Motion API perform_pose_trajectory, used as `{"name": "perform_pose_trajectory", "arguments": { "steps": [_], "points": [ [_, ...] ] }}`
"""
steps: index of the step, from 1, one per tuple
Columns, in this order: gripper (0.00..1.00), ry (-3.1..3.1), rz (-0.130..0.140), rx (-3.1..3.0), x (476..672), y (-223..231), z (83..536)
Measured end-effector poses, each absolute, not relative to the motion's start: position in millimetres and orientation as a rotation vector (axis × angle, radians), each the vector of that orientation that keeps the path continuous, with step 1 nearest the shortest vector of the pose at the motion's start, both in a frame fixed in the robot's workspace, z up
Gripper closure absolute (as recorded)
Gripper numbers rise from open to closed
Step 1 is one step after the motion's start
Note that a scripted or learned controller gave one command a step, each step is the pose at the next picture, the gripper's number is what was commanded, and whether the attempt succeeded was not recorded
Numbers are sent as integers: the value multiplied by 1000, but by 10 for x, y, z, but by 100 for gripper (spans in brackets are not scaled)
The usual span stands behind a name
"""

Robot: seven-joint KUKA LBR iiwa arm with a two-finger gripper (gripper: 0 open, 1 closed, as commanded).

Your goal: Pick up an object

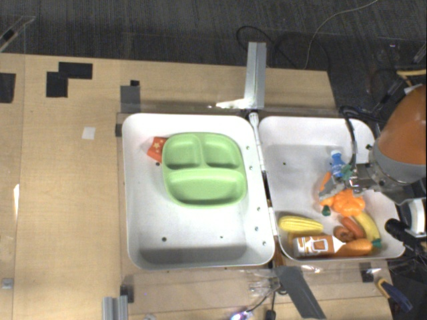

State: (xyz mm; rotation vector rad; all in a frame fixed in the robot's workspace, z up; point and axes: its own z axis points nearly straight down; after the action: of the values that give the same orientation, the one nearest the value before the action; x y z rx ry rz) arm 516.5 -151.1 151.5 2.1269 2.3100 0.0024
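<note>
Item: pile of toy food, lodged in the near corner of the right bin (293, 145), which I take as my landmark throughout.

Contents, as I read them from here:
- orange lump (348, 203), irregular, at the top of the pile, just beside the bin's right wall;
- yellow banana (368, 226), curved, touching the lump on its near side;
- yellow corn-like piece (298, 225), lying flat toward the bin's left wall;
- small bottle (319, 245) with an orange label, on its side against the bin's near wall;
- carrot-like piece (358, 247), just right of the bottle.

Claw (340, 173): hangs low over the bin's right half, just above the orange lump, with a blue part showing. I cannot tell whether it is released or clenched, and I see nothing gripped in it.

Handling, by my judgement: these look like hollow plastic, so light, stiff and smooth (likely to skid out of a pinch rather than deform). Nothing seems fragile. The banana I would take across its narrow middle; the bottle across its body, not the tapered neck. The orange lump is nearest the claw, but its uneven shape offers poor parallel faces.

Risk: pieces touch one another, so one may drag its neighbour.

Also present: green divided plate (203, 169), in the bin left of the landmark.
</note>
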Motion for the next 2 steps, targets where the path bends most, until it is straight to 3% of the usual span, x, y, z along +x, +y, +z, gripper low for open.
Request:
{"name": "perform_pose_trajectory", "arguments": {
  "steps": [1,2],
  "points": [
    [0,2336,13,2080,5430,-1444,905],
    [100,2336,21,2079,5452,-1423,1020]
  ]
}}
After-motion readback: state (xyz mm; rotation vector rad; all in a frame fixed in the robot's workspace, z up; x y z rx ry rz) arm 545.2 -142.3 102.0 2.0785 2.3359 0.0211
